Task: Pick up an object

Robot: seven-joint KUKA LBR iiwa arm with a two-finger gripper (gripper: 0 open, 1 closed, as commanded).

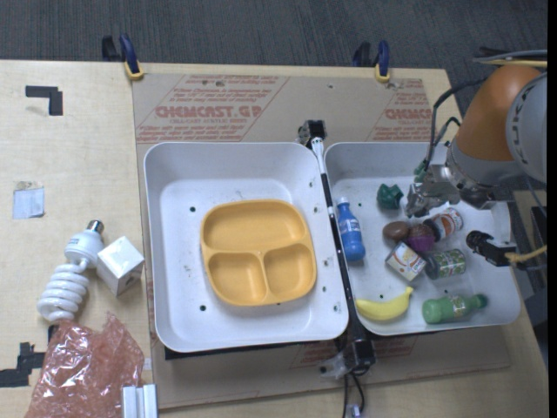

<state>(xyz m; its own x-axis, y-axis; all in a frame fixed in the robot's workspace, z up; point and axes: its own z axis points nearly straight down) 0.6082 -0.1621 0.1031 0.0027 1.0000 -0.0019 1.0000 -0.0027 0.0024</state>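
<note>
The right bin point(370, 168) holds several small items: a blue bottle point(351, 230), a dark green toy point(389, 197), a brown rounded item point(398, 231), a purple item point(423, 238), a small carton point(406, 261), a red-labelled can point(447, 224), a green can point(446, 264), a banana point(385, 306) and a green bottle point(452, 307). My gripper point(422, 200) hangs low over the bin's upper middle, just right of the dark green toy and above the purple item. Nothing shows between its fingers.
The left bin point(170, 233) holds a yellow divided plate point(258, 252). On the bench to the left lie a spiral light bulb point(70, 279), a white cube point(120, 265) and crumpled pink plastic point(83, 368). The arm's orange band point(487, 120) sits over the right bin's far corner.
</note>
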